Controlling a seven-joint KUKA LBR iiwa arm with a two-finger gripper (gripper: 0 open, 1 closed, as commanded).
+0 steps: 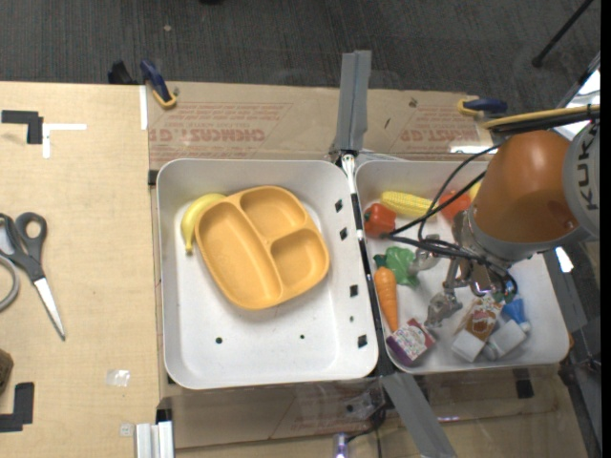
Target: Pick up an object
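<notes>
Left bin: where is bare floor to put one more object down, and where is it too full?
In the left bin, bare floor runs along the near wall below the yellow plate, and in the far right corner. The banana fills the far left. The right bin is crowded around the gripper: carrot, corn, small packages.

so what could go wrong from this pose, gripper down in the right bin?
1. Clutter: the gripper sits among tightly packed items, a small carton, a purple packet and a blue-capped bottle, so it may pinch two things or knock one aside.
2. The cables hang low over the green toy and could snag it.
3. The carrot lies against the bin wall, hard to get around.
</notes>
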